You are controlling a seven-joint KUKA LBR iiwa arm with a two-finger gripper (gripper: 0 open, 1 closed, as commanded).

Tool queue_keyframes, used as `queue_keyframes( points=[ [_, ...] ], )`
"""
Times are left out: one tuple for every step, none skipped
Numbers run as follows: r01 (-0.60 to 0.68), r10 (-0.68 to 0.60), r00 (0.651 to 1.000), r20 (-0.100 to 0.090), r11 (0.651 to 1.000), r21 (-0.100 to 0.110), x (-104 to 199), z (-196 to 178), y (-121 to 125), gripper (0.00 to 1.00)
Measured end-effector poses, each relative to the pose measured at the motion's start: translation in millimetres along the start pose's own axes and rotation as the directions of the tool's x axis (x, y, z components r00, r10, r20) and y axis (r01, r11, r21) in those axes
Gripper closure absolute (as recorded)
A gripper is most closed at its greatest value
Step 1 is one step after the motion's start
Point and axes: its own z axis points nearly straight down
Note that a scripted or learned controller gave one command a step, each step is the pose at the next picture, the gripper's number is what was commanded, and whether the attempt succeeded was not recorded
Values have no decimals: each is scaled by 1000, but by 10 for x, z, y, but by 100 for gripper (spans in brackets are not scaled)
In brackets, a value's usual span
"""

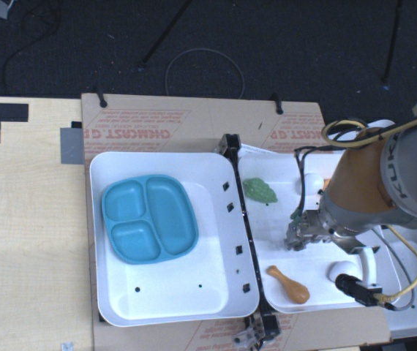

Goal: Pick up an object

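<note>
In the right bin (282, 298) a green leaf-shaped piece (259, 190) lies near the far left corner. A tan drumstick-shaped piece (290, 284) rests near the front edge. My gripper (299, 238) hangs low over the bin's middle, between those two pieces and touching neither. The orange wrist band (358, 181) sits up and to the right of it. From this angle the fingers are a dark metal cluster and nothing can be seen between them.
The left bin (212, 298) holds a blue three-compartment plate (150, 218). A black divider bar (243, 229) runs between the bins. White and black cable fittings (358, 276) crowd the right bin's front right corner.
</note>
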Motion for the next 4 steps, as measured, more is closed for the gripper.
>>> queue_keyframes(
  points=[
    [11,-11,1000,2,1000,-8,70,-597,5,100],
    [9,-9,1000,3,1000,-8,-33,-1087,50,100],
    [10,-10,1000,2,1000,-5,-45,-1233,50,100],
    [12,-12,1000,0,1000,-1,425,-1212,-138,100]
  ],
)
